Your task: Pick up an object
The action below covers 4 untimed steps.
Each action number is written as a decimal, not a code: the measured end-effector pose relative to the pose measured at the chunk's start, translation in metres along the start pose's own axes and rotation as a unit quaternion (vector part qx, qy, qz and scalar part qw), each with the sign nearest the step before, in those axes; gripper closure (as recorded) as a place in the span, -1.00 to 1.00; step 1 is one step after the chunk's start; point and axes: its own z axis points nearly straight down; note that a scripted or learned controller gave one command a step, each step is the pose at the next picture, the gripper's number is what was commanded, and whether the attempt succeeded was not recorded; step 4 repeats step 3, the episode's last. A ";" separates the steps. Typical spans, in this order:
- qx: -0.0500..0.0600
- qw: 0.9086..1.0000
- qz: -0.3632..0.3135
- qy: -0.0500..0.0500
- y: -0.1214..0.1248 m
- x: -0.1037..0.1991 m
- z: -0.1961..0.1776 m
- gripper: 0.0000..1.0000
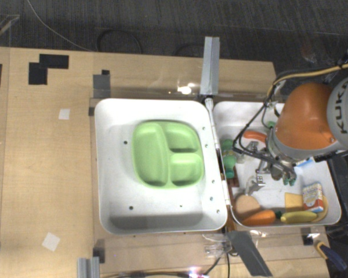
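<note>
My gripper (260,179) hangs low over the middle of the right bin (236,113), under the arm's orange band (301,119). Nothing shows held in it. Just below it lie a beige round piece (247,203) and an orange carrot (258,217). A yellow banana (298,216), a yellow cheese wedge (293,200) and a small carton (313,194) sit at the bin's front right. A red-orange item (255,136) pokes out from under the arm. Green items (228,158) lie along the bin's left wall.
The left bin (113,213) holds a light green divided plate (165,153). A metal divider post (210,68) stands between the bins at the back. Cables run along the arm above the right bin.
</note>
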 end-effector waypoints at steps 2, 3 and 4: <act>0.001 0.999 0.053 -0.002 0.006 0.030 -0.001 -1.00; 0.000 0.999 0.044 0.001 0.012 -0.092 0.004 -1.00; 0.000 0.999 0.044 0.001 0.012 -0.092 0.004 -1.00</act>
